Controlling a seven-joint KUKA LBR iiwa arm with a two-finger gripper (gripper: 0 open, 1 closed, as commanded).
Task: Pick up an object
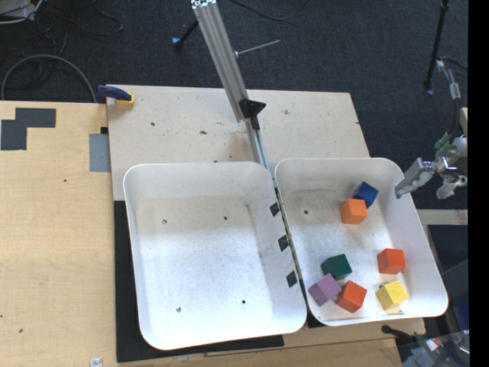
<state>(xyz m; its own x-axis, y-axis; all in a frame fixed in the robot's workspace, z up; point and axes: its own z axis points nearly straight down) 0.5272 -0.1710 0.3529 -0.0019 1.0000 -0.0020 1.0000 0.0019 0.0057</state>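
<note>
- Gripper [419, 176] of mine hangs at the right edge, just past the upper right rim of the right bin [382, 164]; whether it is open or closed I cannot tell.
- Nothing sits between it and the blocks; it is apart from all of them.
- Right bin holds the lot: a blue block [367, 193] touching an orange block [353, 211] near the top, a red block [390, 261] lower right.
- Along the bottom, a green block [336, 265], purple block [325, 289], second red block [352, 296] and yellow block [392, 293].
- Left bin [153, 176] sits beside it, white, speckled with dark flecks.
- Both rest on a pale wooden bench [53, 228].
- Behind, a slanted metal rail [223, 56] crosses dark carpet [344, 37] with cables.
</note>
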